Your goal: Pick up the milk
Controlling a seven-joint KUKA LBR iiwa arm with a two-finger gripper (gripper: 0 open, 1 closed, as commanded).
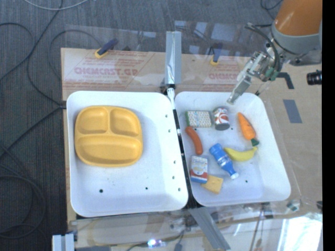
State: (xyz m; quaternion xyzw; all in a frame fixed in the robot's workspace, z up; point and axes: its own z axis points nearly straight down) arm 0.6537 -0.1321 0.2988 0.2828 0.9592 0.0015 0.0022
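Note:
The milk (199,170) is a small white carton with red and blue print. It lies in the right bin (272,163) near the bin's front left, beside a yellow cheese wedge (213,184). My gripper (233,97) hangs over the bin's back edge, just right of a small can (221,118). It is well away from the milk, towards the back and right, and I see nothing held in it.
The right bin also holds a checkered box (199,118), a sausage (194,140), a blue bottle (224,161), a banana (241,153) and a carrot (246,127). A yellow divided plate (108,135) sits in the left bin (125,192).

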